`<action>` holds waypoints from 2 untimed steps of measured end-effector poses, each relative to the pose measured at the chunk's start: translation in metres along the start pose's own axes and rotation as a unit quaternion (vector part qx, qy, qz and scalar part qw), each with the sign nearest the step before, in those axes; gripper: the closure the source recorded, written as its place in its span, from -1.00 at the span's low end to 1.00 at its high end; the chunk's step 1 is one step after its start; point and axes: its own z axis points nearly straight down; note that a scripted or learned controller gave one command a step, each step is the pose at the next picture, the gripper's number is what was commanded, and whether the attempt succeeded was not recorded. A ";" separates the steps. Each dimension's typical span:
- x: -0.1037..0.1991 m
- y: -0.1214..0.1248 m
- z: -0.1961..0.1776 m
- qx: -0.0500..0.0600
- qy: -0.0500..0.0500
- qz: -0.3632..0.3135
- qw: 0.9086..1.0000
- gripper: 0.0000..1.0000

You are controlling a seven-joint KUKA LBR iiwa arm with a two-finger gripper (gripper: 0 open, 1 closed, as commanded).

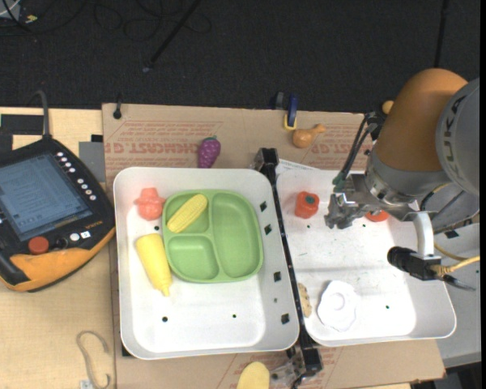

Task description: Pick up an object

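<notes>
My gripper hangs over the upper middle of the right bin. A small red vegetable with a green top lies just to its left, apart from it. Part of an orange-red thing peeks out right behind the gripper on its right side. At the bin's front stands a white round cup, and a small tan piece lies against the left wall.
The left bin holds a green divided plate with a corn cob on it, a yellow vegetable and a pink thing. Purple grapes, an orange pear-shaped thing and a yellow fruit lie outside. A teach pendant sits at left.
</notes>
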 end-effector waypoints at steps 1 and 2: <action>-0.001 0.000 -0.021 0.001 0.000 0.000 1.000 1.00; 0.047 0.016 -0.009 0.003 0.001 -0.002 1.000 1.00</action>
